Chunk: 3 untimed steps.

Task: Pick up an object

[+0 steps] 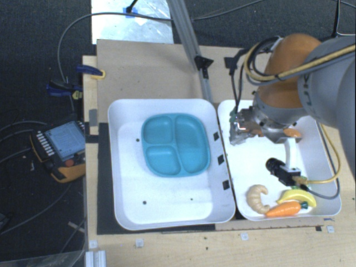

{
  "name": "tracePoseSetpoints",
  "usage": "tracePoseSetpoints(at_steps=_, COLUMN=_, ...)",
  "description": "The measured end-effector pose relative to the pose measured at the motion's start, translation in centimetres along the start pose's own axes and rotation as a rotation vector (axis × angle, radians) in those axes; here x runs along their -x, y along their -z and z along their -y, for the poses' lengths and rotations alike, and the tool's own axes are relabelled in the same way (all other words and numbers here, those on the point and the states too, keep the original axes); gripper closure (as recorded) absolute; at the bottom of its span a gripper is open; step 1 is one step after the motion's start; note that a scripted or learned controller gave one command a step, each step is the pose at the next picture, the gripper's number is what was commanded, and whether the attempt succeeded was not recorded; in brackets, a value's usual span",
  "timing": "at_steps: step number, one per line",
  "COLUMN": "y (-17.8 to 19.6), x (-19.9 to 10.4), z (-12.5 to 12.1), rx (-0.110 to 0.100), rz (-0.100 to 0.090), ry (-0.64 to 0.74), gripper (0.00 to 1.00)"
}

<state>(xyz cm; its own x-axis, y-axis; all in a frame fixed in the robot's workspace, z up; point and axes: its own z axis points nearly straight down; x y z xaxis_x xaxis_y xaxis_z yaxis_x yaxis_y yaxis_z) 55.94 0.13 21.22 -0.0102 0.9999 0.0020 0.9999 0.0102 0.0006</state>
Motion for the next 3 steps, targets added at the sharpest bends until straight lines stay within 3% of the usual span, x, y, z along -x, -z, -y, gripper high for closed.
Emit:
tracePoseSetpoints(at_steps=2, y=0.7, x=-10.0, z=-2.0, rx=0.002, rz=0.000, ry=0.000, gripper=1.00)
tracePoseSetpoints(at_steps=3, y=0.7, x=-9.6, z=-2.0, rx=0.001, rz=0.002, ry=-0.004, gripper=0.00)
